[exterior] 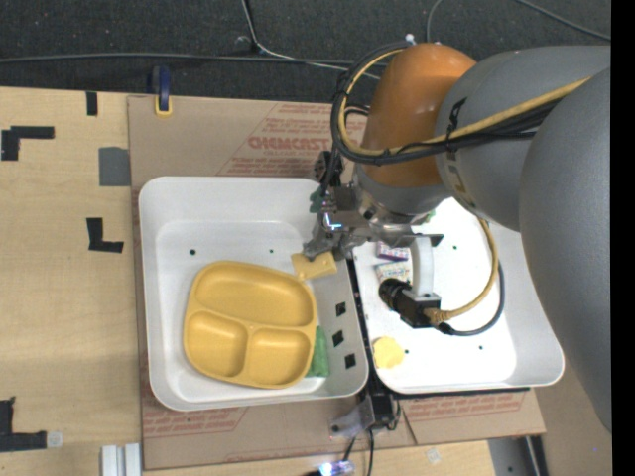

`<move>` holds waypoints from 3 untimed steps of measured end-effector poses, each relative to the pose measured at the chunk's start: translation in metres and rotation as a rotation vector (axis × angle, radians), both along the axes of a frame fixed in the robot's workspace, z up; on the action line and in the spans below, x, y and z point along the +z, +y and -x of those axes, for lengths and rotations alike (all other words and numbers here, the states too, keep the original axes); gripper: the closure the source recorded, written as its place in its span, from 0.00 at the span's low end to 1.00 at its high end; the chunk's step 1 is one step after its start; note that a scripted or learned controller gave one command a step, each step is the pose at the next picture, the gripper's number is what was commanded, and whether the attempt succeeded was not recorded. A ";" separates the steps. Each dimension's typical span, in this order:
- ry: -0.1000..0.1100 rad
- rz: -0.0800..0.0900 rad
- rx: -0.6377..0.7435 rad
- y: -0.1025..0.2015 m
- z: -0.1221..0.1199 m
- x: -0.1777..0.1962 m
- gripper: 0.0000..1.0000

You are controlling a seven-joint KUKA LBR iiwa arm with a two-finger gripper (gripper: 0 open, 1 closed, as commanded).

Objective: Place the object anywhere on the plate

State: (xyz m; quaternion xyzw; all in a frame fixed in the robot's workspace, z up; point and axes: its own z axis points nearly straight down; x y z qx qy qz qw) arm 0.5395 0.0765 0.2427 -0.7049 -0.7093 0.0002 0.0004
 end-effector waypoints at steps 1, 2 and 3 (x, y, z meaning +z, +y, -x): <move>0.000 0.000 0.000 0.049 -0.024 0.002 1.00; 0.000 0.001 0.000 0.107 -0.045 -0.013 1.00; 0.001 0.002 -0.003 0.104 -0.044 -0.012 0.00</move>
